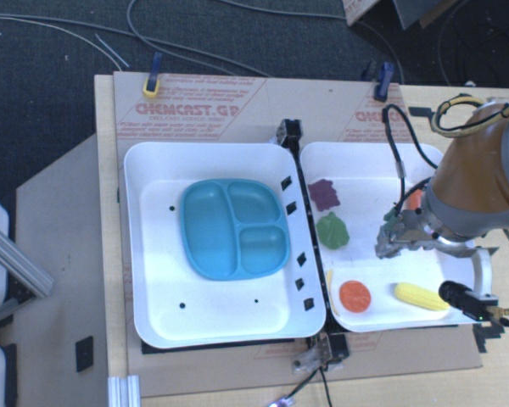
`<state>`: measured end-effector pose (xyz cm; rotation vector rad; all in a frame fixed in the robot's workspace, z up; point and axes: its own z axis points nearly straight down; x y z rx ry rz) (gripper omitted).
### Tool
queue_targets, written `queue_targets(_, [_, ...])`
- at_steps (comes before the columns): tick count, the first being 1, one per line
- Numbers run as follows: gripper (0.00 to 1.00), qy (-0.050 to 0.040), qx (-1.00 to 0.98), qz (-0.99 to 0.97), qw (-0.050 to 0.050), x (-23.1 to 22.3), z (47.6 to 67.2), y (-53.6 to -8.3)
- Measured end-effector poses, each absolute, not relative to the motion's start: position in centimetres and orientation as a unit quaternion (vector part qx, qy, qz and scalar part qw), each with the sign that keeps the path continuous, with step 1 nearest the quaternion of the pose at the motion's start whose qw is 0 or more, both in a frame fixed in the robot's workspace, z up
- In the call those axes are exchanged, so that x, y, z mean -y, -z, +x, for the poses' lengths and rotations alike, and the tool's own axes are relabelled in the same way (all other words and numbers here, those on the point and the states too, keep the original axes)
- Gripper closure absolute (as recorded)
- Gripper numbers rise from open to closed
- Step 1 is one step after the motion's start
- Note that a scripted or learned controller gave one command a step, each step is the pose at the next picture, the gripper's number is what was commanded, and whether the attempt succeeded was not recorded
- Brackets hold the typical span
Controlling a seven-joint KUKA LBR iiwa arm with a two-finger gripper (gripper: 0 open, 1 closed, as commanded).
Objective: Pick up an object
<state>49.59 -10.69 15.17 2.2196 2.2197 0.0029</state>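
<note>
In the right bin (365, 161) lie a purple piece (324, 193), a green piece (332, 231), a round orange-red piece (355, 296) and a yellow corn cob (421, 296). My gripper (394, 240) hangs low over the right bin's middle, to the right of the green piece and above the corn cob. A small orange thing (414, 198) peeks out behind the arm. The grey and orange arm (475, 181) covers the bin's right side.
The left bin (144, 227) holds a blue divided plate (235, 226). A black divider with clips (299, 227) runs between the bins. Cables (399, 142) trail from the bench's back edge to the arm.
</note>
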Motion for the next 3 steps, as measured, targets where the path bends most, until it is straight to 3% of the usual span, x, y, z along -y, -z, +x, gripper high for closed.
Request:
queue_targets(1, [1.0, -0.0019, -0.707, 0.707, 0.003, 11.2, 49.9, -21.4])
queue_targets(2, [1.0, -0.0016, -0.708, 0.707, 0.002, 11.2, 50.1, -24.8])
queue_targets(3, [1.0, -0.0016, -0.71, 0.705, 0.0, 5.7, 51.4, -25.5])
